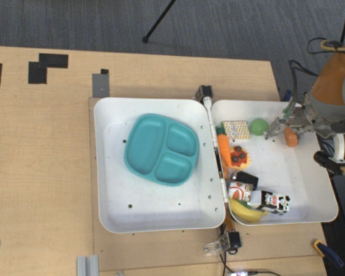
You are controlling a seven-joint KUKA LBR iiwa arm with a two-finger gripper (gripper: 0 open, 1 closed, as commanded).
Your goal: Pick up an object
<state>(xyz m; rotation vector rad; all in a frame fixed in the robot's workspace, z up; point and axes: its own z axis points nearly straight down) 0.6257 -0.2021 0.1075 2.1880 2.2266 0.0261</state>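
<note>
Claw (280,128) hovers just beside orange object (291,137), right bin (310,177).

Two bins side by side. In the left bin (112,154), a divided plate (161,148). In the right bin (310,188), a ball (258,126) far, a carrot (223,150) left, a banana (245,211) near.

Small orange object (291,136), right bin's far side, beside green ball (259,126)

Arm (333,88): enters at 3 o'clock, grey, orange band above the wrist.
Wrist: points toward 9 o'clock, low.
Gripper (279,126): thin fingers (271,132) extend toward 8 o'clock at the arm's tip.
</note>
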